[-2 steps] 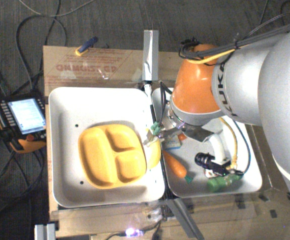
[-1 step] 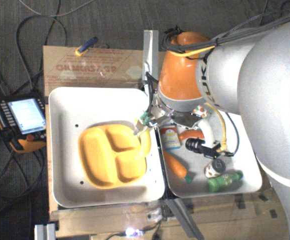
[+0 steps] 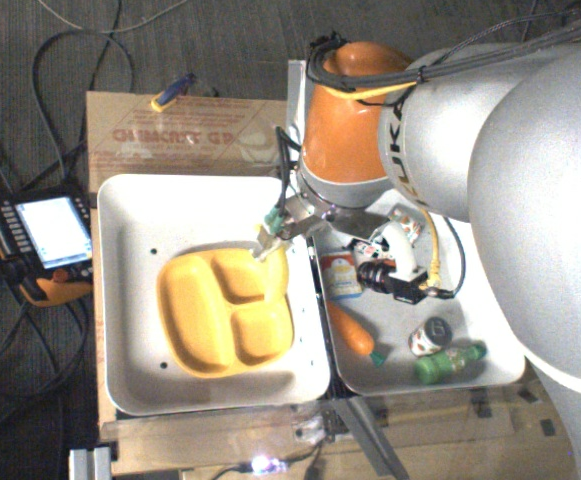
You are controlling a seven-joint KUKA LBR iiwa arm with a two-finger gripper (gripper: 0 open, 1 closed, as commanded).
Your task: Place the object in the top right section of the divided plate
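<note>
Tool (image 3: 273,228) down low at the upper right corner of the yellow divided plate (image 3: 210,318), right over the rim. Apart or together? Cannot tell from up here, with the orange-banded wrist crowding the view. Small pale yellow-green object (image 3: 269,232) right at the tip, just above the plate's edge; whether gripped or merely beside the tip, cannot tell either.

Looks like the placing step, close to its end: already over the left bin (image 3: 112,268), already next to the top right section (image 3: 251,276). Not yet in, though. Sits a shade above and to the right of that section, nearer the rim than the middle. Calls for a short nudge inward and down toward the section's floor, then a clean let-go and a straight lift. Too far out means a drop onto the rim or into the gap between plate and bin wall; too far in risks crossing the ridge into the bottom right section (image 3: 262,330).

Elsewhere: right bin (image 3: 505,373) busy but well out of the path. Orange carrot (image 3: 352,331) just beside the dividing wall, green bottle (image 3: 448,362) along the near edge, small round can (image 3: 428,337) next to it, a carton (image 3: 342,275) under the arm. Handheld screen (image 3: 46,230) off the counter to the left, cardboard sheet (image 3: 185,140) behind the bin. Nothing between tip and target.
</note>
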